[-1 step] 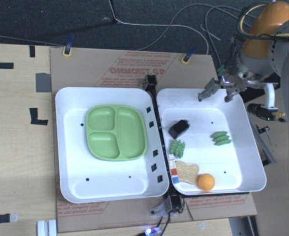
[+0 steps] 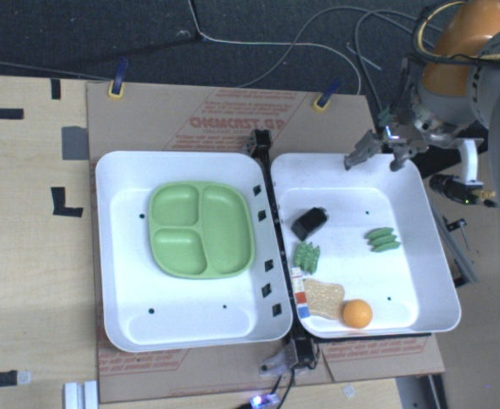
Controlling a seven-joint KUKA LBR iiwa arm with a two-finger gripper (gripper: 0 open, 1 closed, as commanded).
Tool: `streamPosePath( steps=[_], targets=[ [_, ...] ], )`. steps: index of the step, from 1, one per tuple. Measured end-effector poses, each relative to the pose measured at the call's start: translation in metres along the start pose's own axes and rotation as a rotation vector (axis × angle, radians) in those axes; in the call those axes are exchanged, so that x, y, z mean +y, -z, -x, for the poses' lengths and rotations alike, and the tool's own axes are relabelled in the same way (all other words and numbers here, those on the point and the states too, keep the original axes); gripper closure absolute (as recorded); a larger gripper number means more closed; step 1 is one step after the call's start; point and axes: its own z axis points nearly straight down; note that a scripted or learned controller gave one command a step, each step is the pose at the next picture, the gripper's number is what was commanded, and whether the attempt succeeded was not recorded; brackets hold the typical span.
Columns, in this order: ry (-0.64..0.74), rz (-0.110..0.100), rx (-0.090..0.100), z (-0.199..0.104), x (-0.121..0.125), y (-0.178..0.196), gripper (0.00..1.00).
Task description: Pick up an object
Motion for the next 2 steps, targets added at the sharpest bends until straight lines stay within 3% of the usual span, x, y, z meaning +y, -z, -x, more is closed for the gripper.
streamPosePath(
  steps=[2],
  targets=[
    [0.001, -0.002, -0.001, -0.001, -0.003, -0.118, 0.00]
  ],
)
